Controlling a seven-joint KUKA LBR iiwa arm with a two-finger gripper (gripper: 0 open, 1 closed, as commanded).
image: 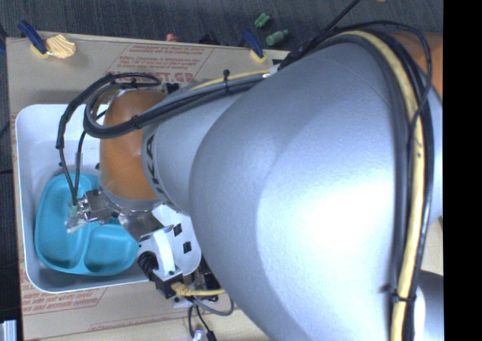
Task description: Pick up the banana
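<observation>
One white bin [30,181] shows from where I stand, and in it sits one blue dish [68,234] with two hollows. One grey arm [301,181] with one orange band [124,151] reaches over that bin. Beyond the bin's far edge, two blue clamps [32,35] grip the cardboard, and two small green bits [269,27] lie on the floor.

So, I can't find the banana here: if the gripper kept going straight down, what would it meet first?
Probably the blue two-compartment plastic dish lying in the left white bin; the arm's wrist hangs directly above it, though depth is unclear.
</observation>
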